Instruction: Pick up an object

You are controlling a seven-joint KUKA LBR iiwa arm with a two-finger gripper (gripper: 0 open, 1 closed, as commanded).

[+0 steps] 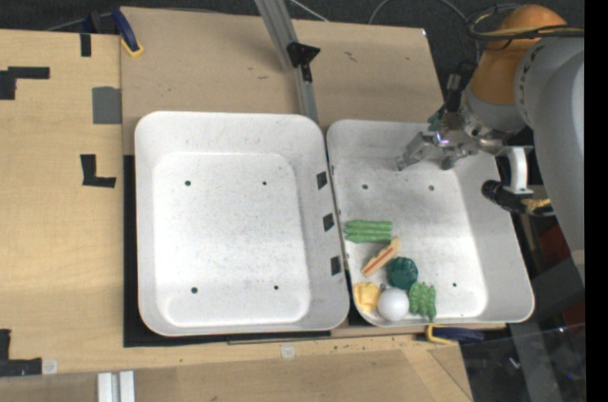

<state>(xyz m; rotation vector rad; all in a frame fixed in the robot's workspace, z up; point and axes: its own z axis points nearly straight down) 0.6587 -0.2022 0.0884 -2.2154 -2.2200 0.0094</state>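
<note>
White bins sat side by side on a wooden bench [237, 58]: the left bin [228, 129] and the right bin [494, 286]. A grey arm [560, 105] with an orange band reached in from the right, its gripper [432, 148] hanging over the right bin's far end, holding nothing; whether its fingers were open or closed could not be told. The toys lay well apart from it, toward the near left corner: a green pod [369, 230] lying left to right, a dark green ball [402, 273], a white ball [392, 303].

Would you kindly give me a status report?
Claw over right bin, far end. Toys bunched at near edge, untouched. Nothing in the way.
</note>
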